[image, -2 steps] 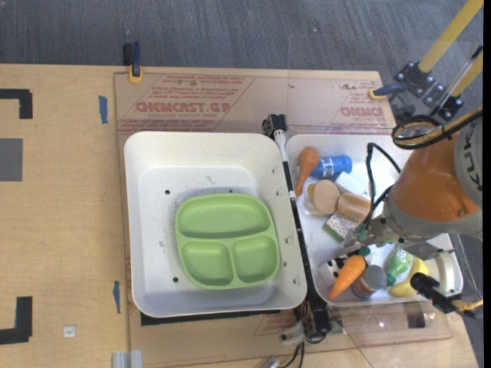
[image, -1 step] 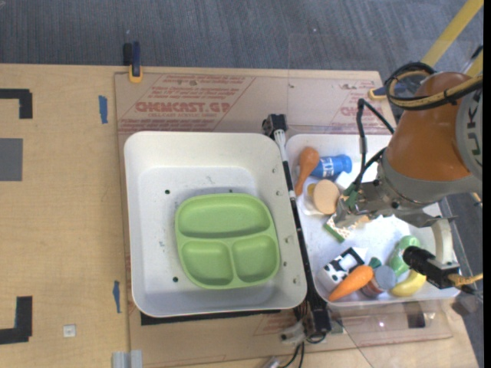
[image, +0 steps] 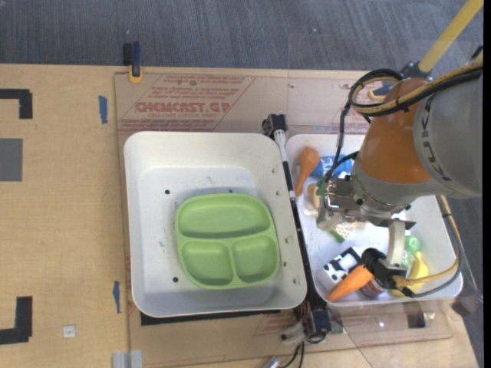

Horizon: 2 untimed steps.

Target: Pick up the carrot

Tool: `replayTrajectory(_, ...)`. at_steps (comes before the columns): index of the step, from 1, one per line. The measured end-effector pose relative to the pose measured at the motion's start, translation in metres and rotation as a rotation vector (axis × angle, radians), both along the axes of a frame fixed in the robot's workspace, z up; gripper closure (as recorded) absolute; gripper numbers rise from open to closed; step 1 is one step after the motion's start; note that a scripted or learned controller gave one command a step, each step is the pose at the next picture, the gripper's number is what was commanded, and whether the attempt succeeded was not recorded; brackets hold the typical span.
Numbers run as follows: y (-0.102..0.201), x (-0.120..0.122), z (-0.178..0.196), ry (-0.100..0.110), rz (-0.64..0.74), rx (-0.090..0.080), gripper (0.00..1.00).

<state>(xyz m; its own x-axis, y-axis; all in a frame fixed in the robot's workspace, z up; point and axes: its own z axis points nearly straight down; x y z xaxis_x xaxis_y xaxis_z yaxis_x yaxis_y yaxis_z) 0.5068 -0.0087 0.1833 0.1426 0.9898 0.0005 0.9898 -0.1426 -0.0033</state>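
Observation:
Two orange carrot-shaped things lie in the right bin (image: 453, 240). One carrot (image: 350, 283) rests near the bin's front edge, its tip pointing left. The other orange piece (image: 307, 162) lies at the bin's back left, against the wall beside the left bin. My gripper (image: 336, 208) hangs over the middle left of the right bin, between the two orange pieces and apart from both. The arm's grey and orange wrist covers the bin's centre and hides what lies beneath it.
The left bin (image: 149, 205) holds a green divided plate (image: 228, 239). In the right bin, a black and white block (image: 341, 265) sits beside the front carrot. A green thing (image: 413, 245) and a yellow thing (image: 419, 267) lie at the right, a blue thing (image: 325, 163) at the back.

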Motion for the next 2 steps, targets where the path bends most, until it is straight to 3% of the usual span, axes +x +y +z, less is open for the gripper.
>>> replayTrajectory(1,0.000,0.000,0.000,-0.001,0.000,-0.001,0.00)
replayTrajectory(2,0.007,-0.027,0.001,0.001,0.552,0.003,0.00)
